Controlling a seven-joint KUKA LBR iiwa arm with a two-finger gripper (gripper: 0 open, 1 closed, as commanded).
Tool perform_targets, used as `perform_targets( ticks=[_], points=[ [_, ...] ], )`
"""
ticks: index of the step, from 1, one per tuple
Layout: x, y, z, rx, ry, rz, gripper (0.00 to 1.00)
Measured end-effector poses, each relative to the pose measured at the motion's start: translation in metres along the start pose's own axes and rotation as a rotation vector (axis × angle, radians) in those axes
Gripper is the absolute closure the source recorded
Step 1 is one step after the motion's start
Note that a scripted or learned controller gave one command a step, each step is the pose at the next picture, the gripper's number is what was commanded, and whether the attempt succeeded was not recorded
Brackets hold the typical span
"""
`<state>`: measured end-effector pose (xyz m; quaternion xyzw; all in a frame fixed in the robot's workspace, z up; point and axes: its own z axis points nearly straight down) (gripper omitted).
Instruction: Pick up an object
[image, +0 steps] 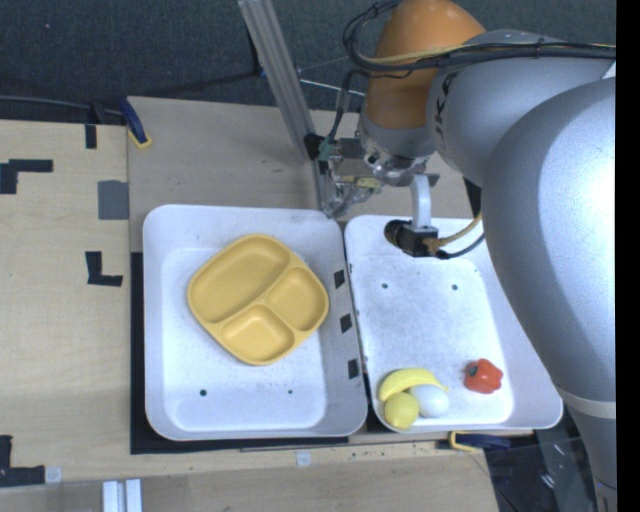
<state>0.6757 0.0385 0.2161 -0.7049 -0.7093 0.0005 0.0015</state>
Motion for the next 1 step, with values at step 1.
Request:
perform_targets(
  ticks=[1],
  points=[
    [0.0589, -0.0071, 0.0004, -0.001, 0.000, -0.001, 1.00]
  ],
)
